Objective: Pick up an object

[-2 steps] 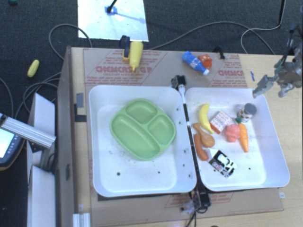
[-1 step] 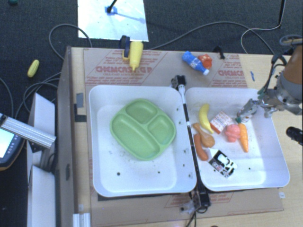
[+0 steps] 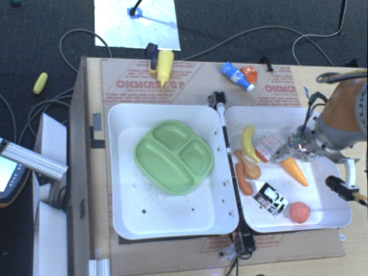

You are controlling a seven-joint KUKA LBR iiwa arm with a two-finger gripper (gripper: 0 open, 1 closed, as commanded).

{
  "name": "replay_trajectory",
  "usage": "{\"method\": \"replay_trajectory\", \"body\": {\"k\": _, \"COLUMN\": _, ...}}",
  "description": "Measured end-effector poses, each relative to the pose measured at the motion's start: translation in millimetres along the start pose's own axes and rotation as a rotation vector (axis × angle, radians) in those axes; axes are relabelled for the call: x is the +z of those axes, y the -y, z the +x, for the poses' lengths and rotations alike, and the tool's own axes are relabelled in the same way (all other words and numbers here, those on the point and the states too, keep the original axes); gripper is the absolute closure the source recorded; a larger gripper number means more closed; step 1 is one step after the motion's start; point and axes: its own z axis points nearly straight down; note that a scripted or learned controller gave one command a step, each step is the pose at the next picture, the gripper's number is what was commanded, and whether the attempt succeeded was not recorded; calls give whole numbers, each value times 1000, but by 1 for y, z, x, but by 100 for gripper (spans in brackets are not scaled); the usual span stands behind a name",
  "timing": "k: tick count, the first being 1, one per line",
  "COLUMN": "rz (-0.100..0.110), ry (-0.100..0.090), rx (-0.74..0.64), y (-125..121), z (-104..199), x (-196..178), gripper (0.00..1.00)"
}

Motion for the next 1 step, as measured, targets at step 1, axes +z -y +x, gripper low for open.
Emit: {"method": "replay_trajectory", "body": {"k": 1, "rz": -3, "ry": 1, "rx": -1, "y": -1, "z": 0, "x": -11, "gripper": 100}}
